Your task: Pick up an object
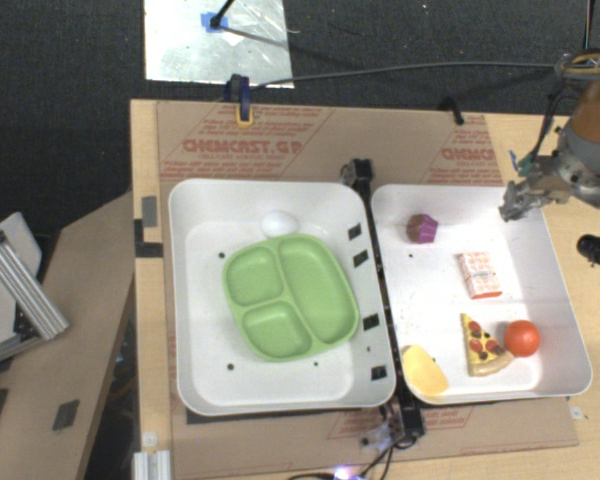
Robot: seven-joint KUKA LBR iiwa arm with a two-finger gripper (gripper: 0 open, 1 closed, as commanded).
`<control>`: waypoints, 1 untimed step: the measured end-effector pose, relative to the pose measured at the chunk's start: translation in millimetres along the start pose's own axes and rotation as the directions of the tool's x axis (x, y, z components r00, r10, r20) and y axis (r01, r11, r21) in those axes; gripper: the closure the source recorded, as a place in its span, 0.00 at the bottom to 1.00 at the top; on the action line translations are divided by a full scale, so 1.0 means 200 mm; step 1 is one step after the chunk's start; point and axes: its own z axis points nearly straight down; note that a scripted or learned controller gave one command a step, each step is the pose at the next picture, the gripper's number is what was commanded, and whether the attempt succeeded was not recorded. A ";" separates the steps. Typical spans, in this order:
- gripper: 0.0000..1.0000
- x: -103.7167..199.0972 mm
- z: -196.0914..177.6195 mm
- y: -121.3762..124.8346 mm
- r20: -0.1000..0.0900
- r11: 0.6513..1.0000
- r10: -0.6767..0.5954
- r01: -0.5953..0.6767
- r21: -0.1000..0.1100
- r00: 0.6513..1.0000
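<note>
Yellow piece (424,370) lies well apart from the gripper (516,203).

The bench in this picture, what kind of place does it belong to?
Probably a robot test bench in a lab, not a kitchen. Two white bins sit on a cardboard-covered bench, a robot arm reaches in, and the food, like the pizza slice and tomato, looks like toys.

— What did the arm (592,118) look like?
— Grey, rounded, with an orange band near the top.
— And the end effector (520,200)?
— Small, dull grey metal, with thin dark cables running beside the wrist.
</note>
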 end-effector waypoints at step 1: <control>1.00 -0.01 -0.22 -0.01 0.000 1.000 -0.001 0.001 -0.001 1.000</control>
